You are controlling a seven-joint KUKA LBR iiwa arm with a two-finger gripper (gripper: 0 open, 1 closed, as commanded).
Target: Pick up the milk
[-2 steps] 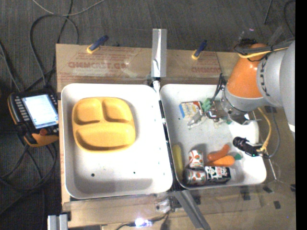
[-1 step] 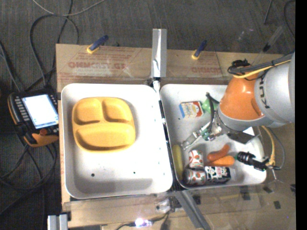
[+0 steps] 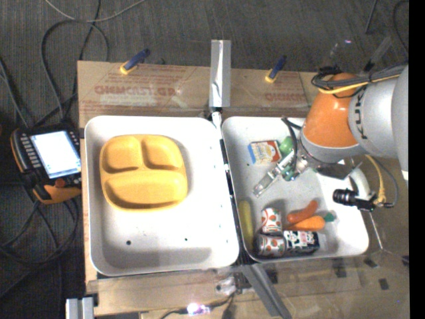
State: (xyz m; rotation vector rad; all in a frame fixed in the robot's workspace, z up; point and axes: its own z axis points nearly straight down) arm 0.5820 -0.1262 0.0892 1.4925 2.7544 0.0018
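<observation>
While the arm reaches in from the right, its tool hangs low over the right bin, fingers slightly spread with nothing between them. The milk lies just above it, toward the bin's upper left. A yellow tray sits in the left bin.

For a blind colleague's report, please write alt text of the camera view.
The gripper hangs over the right bin, just below a small milk carton; cans and a carrot lie along the bin's near edge. The left bin holds a yellow divided tray.
</observation>
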